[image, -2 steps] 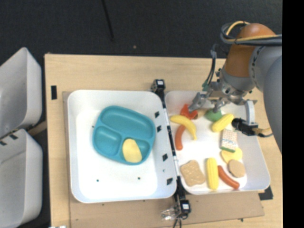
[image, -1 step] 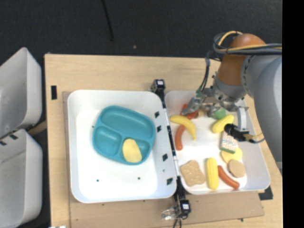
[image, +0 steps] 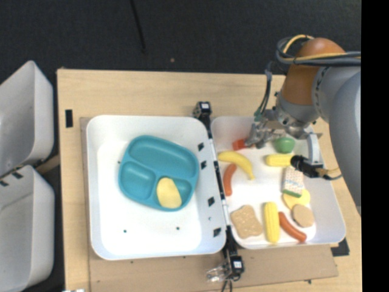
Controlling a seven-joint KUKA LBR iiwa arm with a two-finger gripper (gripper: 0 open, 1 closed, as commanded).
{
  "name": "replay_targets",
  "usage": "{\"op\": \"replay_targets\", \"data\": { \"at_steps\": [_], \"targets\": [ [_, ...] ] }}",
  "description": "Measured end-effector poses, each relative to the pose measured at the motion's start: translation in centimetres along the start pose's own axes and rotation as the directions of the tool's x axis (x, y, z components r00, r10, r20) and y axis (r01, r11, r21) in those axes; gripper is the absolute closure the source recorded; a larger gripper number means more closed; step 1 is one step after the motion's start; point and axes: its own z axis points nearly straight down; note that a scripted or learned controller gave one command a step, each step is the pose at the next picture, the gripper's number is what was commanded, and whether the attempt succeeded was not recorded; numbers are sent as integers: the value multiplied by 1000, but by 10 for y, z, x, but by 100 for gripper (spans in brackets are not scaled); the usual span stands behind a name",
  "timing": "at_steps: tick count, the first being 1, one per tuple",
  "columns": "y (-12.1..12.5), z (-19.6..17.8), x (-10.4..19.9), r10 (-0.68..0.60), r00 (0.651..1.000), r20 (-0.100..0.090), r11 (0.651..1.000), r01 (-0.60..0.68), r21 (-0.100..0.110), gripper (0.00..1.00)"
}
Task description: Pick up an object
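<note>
Fingers: the gripper (image: pixel 258 134) hangs low at the right bin's (image: pixel 325 224) far edge; released or clenched, cannot tell.
Hidden: a red piece (image: pixel 239 144) and a green ball (image: pixel 283 144) are partly covered by the gripper.
Shapes: a curved yellow banana (image: pixel 237 162) lies just beside them.
Left bin (image: pixel 103 224): smooth blue sectioned plate (image: pixel 146 166) bearing a yellow lump (image: pixel 169 193).

The pale wooden surface (image: pixel 140 93) carries two shallow white bins side by side, their inner rims touching — the left bin (image: pixel 103 224) and the right bin (image: pixel 328 221). Small black clips (image: pixel 202 109) sit at the seam's far end and another cluster (image: pixel 234 264) at its near end.
</note>
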Motion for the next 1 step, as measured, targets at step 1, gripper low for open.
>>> {"op": "replay_targets", "data": {
  "at_steps": [1],
  "targets": [
    [6,-58,6,0,1000,3,1000,0,-2,100]
  ]
}}
